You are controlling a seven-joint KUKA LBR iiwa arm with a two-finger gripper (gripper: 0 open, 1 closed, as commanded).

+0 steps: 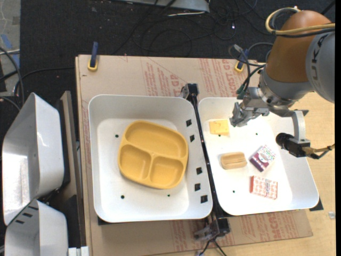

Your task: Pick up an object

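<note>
The right bin [298, 196] holds a yellow cheese-like slab [219, 127], a tan bread-shaped block [233, 160], a purple and white packet [263, 157] and a red patterned packet [264, 187]. My gripper [238, 117] hangs over the bin's upper left part, just right of the yellow slab and above the tan block. Nothing is visible between its fingers. The left bin [101, 143] carries a yellow divided tray [153, 154].
A black divider [198, 137] runs between the two bins. Both bins rest on a cardboard sheet [160, 71]. White tubs [32, 148] stand off the bench at the left. Cables lie on the dark floor behind.
</note>
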